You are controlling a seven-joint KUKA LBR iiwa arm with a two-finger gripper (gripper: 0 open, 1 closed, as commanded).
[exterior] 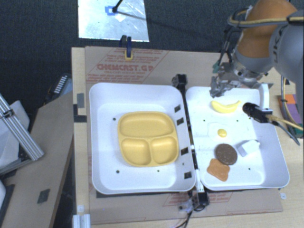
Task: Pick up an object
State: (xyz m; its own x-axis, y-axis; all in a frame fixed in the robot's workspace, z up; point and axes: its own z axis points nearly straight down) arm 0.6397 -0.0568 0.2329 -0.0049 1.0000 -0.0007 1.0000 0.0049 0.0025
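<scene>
End effector (221, 90) just above banana (225, 106), near bin (273, 141) far rim

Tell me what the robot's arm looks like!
The big rounded grey arm wears a bulging orange band above its wrist. Thin black cables loop beside it. Its small dark grey metal end effector looks boxy and mechanical, much thinner than the arm.

Evenly lit from overhead, fairly bright, with no hard shadows. Soft, short shadows under the yellow tray (145, 139) and along the inner walls of the white bins (102, 127). Strong glare off the metal sheet (113, 12) at top. Slightly washed out on the white plastic. Overall soft focus, grainy, low resolution; orange band (266, 11) mildly blurred. Dark, underexposed carpet around the bench.
</scene>
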